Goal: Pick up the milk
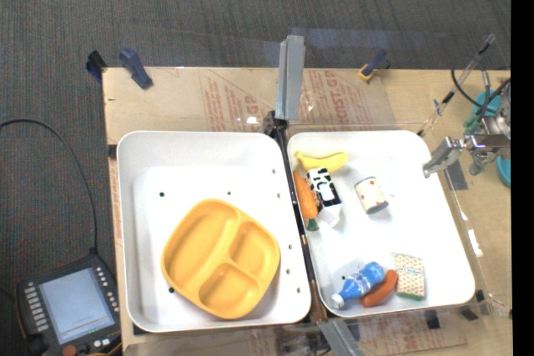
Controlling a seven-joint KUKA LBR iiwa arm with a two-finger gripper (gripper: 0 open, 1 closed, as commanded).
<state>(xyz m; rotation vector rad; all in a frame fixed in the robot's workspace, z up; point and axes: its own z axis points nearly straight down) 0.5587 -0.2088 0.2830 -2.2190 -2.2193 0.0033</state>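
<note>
Milk carton (324, 193) beside banana (321, 160)

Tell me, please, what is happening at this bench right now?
A robot arm is set to pick up the milk carton, but nothing is being handled yet. The gripper sits at the right edge of the right bin, apart from every item. The milk lies near that bin's left wall, beside a carrot and below a banana. A small can, a blue bottle, a sausage and a cracker box also lie there. The left bin holds a yellow divided plate.
</note>
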